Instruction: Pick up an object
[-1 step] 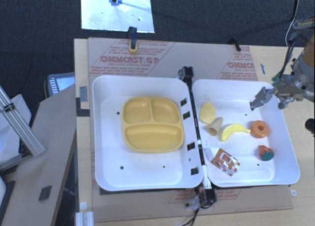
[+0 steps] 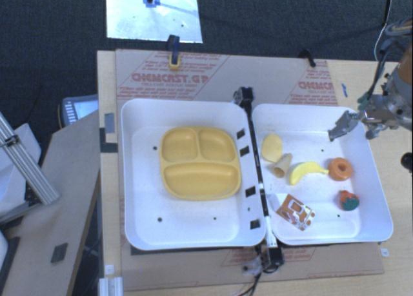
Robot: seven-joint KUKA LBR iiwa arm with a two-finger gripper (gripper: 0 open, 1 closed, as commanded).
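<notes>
Where dark carpet surrounds it, wooden bench [image 2: 213, 72] (cardboard-lined), two white bins [image 2: 129, 178], fingers [image 2: 339, 127] state unclear.

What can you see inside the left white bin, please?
The left bin holds a yellow divided tray with three compartments, none holding anything. Small dark spots mark the bin's floor around the tray. Whatever lies beneath the tray is covered.

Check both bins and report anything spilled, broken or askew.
Nothing stands out. The yellow divided plate sits flat in the left white bin; the toy foods, including the yellow banana, lie loose but intact in the right white bin.
</notes>
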